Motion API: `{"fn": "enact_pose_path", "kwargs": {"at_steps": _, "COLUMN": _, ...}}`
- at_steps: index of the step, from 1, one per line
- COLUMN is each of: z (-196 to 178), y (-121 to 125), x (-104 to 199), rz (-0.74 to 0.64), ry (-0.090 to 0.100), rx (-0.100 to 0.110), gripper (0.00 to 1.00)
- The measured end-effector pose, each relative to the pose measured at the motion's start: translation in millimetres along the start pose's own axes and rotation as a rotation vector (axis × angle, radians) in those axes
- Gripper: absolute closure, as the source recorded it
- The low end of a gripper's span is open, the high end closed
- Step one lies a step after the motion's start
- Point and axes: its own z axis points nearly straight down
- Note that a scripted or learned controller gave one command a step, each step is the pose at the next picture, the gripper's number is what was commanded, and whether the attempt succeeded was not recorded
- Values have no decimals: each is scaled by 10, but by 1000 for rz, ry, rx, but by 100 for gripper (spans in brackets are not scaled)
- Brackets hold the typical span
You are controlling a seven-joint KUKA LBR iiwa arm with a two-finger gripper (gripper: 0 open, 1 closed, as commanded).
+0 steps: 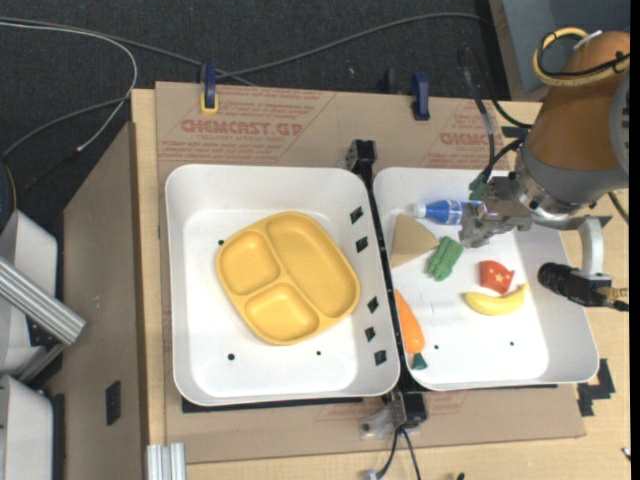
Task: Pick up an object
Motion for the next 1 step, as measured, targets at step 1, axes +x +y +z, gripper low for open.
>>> {"fn": "enact_pose_path", "kwargs": {"at_steps": 1, "z": 76, "y": 100, "x": 506, "rz": 1, "ry": -1, "rx": 2, "gripper": 100}}
